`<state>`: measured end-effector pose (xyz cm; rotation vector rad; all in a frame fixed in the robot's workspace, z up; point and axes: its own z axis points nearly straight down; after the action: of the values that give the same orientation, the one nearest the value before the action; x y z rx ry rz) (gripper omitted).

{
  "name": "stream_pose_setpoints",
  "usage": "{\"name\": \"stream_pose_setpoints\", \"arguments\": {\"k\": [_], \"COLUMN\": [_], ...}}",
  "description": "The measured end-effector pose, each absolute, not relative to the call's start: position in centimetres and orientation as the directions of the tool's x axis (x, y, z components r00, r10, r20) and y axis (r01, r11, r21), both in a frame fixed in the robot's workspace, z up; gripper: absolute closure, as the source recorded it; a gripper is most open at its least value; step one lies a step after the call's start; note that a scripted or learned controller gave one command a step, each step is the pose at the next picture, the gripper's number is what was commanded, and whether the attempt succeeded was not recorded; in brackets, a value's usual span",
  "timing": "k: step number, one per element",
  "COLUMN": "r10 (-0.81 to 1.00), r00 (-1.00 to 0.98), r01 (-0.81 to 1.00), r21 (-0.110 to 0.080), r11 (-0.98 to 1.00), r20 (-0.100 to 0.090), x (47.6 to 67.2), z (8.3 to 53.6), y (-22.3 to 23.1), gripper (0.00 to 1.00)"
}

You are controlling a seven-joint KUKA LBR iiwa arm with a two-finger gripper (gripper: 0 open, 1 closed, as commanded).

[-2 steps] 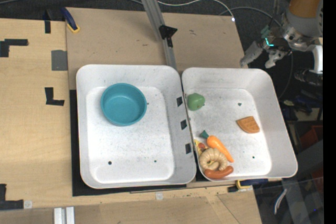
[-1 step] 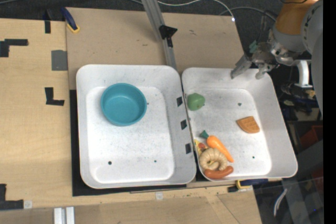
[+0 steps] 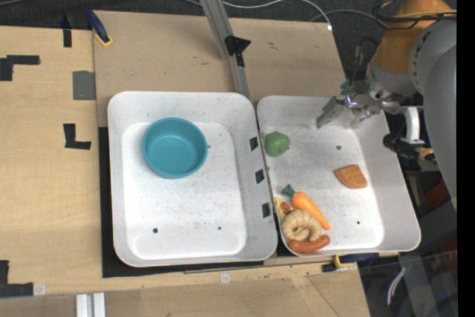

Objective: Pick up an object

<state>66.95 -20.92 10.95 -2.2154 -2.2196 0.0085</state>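
Two shallow white bins sit side by side on the worktop (image 3: 171, 59). The left bin (image 3: 185, 234) holds a blue bowl (image 3: 174, 148), upright, toward its far left part. The right bin (image 3: 378, 230) holds a green rounded object (image 3: 277, 144) near its left wall, a tan wedge-shaped piece (image 3: 351, 176) toward the right, and at the near left corner a toy carrot (image 3: 309, 207) lying beside a beige coiled item (image 3: 300, 223), which touches a red sausage-like piece (image 3: 307, 243). The grey arm with its orange band (image 3: 419, 30) reaches in from the right, and the tool (image 3: 332, 115) hangs over the far part of the right bin, well apart from the objects. A slanted metal pole (image 3: 211, 4) crosses the worktop above the bins.
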Motion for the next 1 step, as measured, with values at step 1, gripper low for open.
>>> {"name": "stream_pose_setpoints", "arguments": {"k": [1], "r10": [1.0], "r00": [-0.004], "r01": [1.0], "r21": [-0.004], "r11": [0.004], "r20": [-0.001], "x": [66.9], "z": [8.67], "y": [-20.76], "gripper": [0.0]}}
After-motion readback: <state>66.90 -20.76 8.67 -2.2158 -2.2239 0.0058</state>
